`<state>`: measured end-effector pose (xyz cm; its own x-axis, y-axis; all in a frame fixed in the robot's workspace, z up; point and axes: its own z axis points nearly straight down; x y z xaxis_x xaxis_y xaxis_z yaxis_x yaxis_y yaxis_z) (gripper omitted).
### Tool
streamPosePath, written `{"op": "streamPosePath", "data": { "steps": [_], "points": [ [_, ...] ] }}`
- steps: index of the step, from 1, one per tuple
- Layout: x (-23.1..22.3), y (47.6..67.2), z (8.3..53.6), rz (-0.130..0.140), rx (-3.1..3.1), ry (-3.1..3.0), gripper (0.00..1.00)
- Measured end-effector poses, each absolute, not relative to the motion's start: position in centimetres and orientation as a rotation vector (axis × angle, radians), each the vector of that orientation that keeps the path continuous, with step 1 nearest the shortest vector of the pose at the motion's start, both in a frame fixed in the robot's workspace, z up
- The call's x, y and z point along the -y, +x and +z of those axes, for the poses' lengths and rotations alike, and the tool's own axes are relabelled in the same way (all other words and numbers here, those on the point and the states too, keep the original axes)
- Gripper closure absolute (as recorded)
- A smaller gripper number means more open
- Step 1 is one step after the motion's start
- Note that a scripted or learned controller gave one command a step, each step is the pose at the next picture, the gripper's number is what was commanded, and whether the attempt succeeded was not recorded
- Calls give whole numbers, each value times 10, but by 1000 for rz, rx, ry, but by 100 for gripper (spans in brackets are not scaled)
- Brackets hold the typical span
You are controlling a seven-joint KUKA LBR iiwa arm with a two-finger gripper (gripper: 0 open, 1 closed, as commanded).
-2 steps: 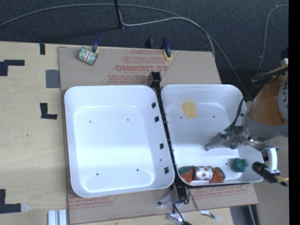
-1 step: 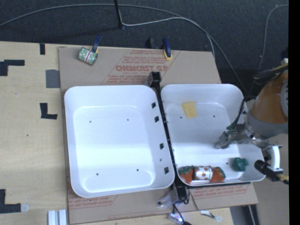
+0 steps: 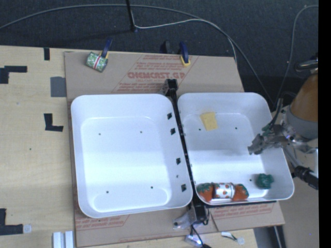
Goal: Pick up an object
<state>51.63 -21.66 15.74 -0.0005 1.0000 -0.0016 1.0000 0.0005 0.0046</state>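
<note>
Over the right bin's [image 3: 243,98] right wall: gripper [image 3: 257,147] sits at mid-height of that side, tip pointing left and down into the bin, nothing seen between its tips. Can't tell from this slant how the pincer is set, too small and dark against the wall. Arm [image 3: 305,110] comes in from the right, orange band above the grey wrist, partly cut by the frame edge. Right bin contents: yellow square [image 3: 209,121] flat on the floor near the back, left of centre, well apart from the gripper. Along the front wall, a red-and-white can [image 3: 224,191] lies on its side with an orange-red piece at each end, touching or nearly so; can't tell whether they are one item or several. Green lump [image 3: 265,180] just beside them to the right, in the front-right corner, near the gripper but below it and not touching. Left bin [image 3: 83,107] butts against the right one along a black divider [image 3: 178,138]. Both bins rest on a cardboard sheet [image 3: 145,74] with red print; a small green roll [image 3: 96,61] lies on its back-left corner, a blue clamp [image 3: 183,52] at its back edge. Black cable [image 3: 129,9] runs across the dark floor behind.
</note>
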Motion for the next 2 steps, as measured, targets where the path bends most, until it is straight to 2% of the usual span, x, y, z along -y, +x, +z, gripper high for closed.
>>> {"op": "streamPosePath", "data": {
  "steps": [1,2],
  "points": [
    [217,517,204,2,-2220,2219,100],
    [174,531,212,1,-2226,2217,100]
  ]
}}
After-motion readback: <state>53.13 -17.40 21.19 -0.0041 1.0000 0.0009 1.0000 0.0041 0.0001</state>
